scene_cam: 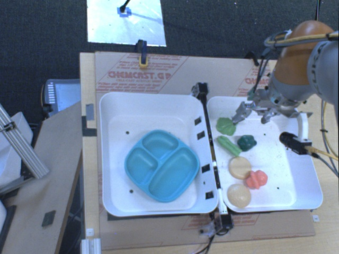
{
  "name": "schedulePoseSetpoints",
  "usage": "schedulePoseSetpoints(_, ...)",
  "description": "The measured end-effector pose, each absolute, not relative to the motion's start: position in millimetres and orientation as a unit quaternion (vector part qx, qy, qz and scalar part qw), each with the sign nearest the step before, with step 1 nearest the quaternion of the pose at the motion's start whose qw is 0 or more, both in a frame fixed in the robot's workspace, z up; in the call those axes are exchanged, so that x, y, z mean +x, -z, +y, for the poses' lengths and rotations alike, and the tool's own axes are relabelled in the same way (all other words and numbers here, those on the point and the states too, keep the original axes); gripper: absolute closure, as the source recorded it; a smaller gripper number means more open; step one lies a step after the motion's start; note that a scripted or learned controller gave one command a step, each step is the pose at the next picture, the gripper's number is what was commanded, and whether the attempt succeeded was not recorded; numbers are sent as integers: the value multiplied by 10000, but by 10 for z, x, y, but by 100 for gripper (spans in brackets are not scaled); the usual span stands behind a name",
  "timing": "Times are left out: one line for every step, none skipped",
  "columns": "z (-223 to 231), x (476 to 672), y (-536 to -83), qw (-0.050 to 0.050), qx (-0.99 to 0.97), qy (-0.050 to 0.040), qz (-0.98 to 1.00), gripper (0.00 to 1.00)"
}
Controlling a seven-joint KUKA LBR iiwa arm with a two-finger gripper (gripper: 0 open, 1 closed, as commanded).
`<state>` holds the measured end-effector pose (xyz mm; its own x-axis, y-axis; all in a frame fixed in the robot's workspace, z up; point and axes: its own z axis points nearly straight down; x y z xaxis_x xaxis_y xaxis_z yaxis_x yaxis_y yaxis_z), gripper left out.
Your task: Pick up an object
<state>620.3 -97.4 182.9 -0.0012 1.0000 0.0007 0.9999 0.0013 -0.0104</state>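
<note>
Toy food pieces lie clustered in the right bin (pixel 304 187), toward its left wall: a light green leafy piece (pixel 225 126) nearest the far edge, a long green pod-like piece (pixel 229 145) just below it, a dark teal lump (pixel 247 142) just beside that, then a pale tan round (pixel 240 167), a coral-pink knobbly piece (pixel 256 179) touching or nearly touching it, and a cream round (pixel 239 195) closest to the near edge. From the camera view, the gripper (pixel 255 112) hangs over the far part of this bin, just right of the light green piece, and its jaws stand spread apart with nothing between them. The left bin (pixel 114 110) carries a blue divided plate (pixel 161 165) in its middle. The pieces look like light, hollow plastic, stiff and smooth, so probably slippery on curved faces; none appears fragile. The light green piece is nearest and stands fairly clear of its neighbours, so it seems the likeliest target, best taken across its narrower width. The rounds would likely squirt out unless pinched dead centre.
</note>
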Motion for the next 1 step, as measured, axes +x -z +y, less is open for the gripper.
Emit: schedulePoseSetpoints(-973,6232,-1894,-5,-7061,4,-7081,0)
